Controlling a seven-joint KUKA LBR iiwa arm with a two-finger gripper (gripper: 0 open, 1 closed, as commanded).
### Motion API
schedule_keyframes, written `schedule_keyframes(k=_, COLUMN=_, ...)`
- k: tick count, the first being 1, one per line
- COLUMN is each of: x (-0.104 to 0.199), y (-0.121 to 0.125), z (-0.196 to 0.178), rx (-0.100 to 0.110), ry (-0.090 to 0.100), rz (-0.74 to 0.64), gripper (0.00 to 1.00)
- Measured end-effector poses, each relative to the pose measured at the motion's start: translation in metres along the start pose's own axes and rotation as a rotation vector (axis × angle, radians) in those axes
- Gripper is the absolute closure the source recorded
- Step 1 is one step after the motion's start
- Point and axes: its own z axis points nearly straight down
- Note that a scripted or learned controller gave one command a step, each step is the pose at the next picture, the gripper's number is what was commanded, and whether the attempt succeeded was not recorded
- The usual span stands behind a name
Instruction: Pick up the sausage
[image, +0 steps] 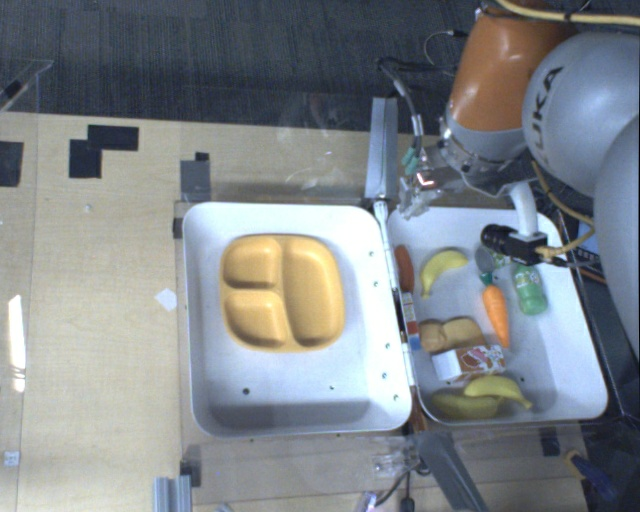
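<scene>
On my arm: "KUKA" lettering, partly cut off.
Left bin (200, 300): just a yellow divided tray (283, 290).
Right bin (575, 330): sausage (404, 267) by the left wall, bananas (443, 268), carrot (496, 314), green bottle (528, 288), bread (451, 333).
My gripper (418, 195): over the right bin's far-left corner; open or closed, honestly can't tell.

Bright, even overhead light — soft shadows, slight blur.

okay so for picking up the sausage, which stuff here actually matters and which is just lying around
Matters: sausage, gripper.

Lying around: yellow divided tray, carrot, green bottle, bananas, bread roll, left bin, right bin.
</scene>
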Motion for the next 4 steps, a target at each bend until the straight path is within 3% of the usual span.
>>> schedule_keyframes(k=1, x=0.189, y=0.061, z=0.100, rx=0.001, ry=0.002, rz=0.171, gripper=1.00)
schedule_keyframes(k=2, x=0.143, y=0.048, z=0.032, rx=-0.002, ry=0.001, rz=0.161, gripper=1.00)
schedule_keyframes(k=3, x=0.190, y=0.065, z=0.124, rx=-0.015, ry=0.003, rz=-0.065, gripper=1.00)
schedule_keyframes(k=4, x=0.189, y=0.062, z=0.134, rx=-0.003, ry=0.002, rz=-0.063, gripper=0.00)
